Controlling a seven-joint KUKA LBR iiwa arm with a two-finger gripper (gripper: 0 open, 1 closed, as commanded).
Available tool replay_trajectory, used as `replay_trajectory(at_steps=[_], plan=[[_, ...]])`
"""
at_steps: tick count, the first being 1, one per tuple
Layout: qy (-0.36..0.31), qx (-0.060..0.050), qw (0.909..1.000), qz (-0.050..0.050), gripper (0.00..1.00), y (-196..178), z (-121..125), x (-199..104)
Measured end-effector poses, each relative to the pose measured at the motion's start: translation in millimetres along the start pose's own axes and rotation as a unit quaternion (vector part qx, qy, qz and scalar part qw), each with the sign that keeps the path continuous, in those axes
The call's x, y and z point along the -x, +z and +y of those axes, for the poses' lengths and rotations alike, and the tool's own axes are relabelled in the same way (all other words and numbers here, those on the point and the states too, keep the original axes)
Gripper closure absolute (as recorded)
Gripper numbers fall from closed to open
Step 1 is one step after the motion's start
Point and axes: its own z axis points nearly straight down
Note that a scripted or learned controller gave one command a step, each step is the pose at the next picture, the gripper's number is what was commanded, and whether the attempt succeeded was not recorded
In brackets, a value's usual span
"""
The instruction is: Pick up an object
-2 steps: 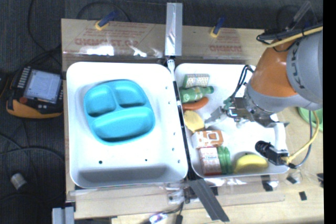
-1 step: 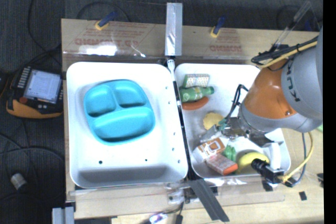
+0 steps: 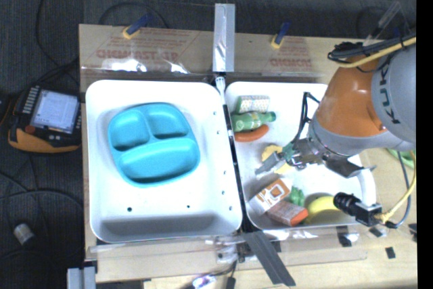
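Reaching now: gripper (image 3: 279, 158) low over the small yellow toy (image 3: 271, 151), jaws seemingly parted; next, close squarely.

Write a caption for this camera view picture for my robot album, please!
Robot arm's gripper hovers over toy food in the right bin, beside a blue divided plate in the left bin.

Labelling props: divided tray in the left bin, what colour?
Light blue plastic divided tray, camera view.
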Motion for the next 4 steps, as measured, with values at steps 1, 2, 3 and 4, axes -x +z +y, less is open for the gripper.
replay_trajectory(at_steps=[1,2,3,4], plan=[[0.091,0.0,0.9958,-0.001,0.0,4.1,19.7,53.3],[0.102,0.0,0.9948,0.0,0.0,0.0,36.1,19.8],[0.133,0.007,0.9911,-0.002,0.0,92.5,54.7,43.7],[0.133,0.005,0.9912,-0.002,1.0,85.2,54.0,43.0]])
